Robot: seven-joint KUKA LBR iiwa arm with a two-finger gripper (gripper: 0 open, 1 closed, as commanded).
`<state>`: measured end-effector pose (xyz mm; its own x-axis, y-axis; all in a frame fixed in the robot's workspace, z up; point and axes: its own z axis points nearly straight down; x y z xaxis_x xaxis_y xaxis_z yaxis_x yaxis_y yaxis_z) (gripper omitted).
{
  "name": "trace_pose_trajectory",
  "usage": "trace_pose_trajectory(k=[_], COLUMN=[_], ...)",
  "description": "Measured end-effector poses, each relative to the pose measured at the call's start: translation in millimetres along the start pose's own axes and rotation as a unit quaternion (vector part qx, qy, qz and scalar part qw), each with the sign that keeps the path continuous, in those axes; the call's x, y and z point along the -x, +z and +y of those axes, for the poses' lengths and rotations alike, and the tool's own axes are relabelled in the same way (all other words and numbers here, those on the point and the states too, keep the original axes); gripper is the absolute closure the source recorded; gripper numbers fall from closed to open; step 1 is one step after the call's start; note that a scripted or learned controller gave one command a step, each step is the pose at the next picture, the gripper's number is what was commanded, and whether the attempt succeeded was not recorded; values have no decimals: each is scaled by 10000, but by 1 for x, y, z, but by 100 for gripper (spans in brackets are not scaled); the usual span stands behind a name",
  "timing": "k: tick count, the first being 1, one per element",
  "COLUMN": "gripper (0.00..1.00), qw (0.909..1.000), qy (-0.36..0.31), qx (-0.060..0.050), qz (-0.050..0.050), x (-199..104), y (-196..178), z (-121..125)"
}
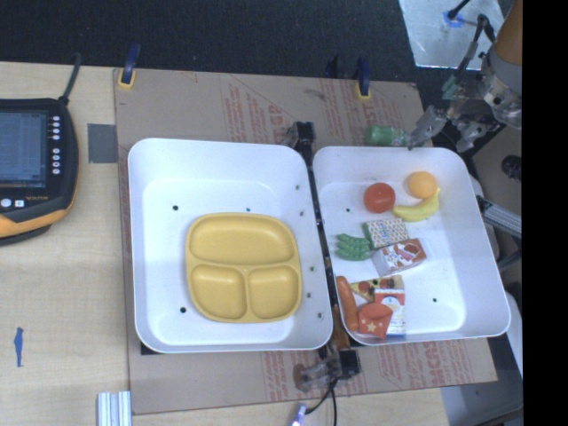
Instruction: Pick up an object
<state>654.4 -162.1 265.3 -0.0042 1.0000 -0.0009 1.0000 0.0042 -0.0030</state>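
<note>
Orange round fruit sat in the right white plastic bin, touching the yellow banana, down-left of my gripper hovering past the far rim, finger state unreadable.

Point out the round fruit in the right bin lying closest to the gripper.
The orange, at the right bin's far corner beside the banana. The red tomato sits farther from the gripper.

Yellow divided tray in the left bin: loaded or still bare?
Bare. The yellow divided tray lies flat in the left bin, and all three compartments show plain yellow. The tomato and banana sit in the right bin.
</note>
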Motion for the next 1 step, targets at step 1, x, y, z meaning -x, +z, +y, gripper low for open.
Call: trace_pose_trajectory(k=[1], gripper=[0], qw=[10000], qy=[4], qx=[-14], qz=[0], x=[50], y=[51], z=[1])
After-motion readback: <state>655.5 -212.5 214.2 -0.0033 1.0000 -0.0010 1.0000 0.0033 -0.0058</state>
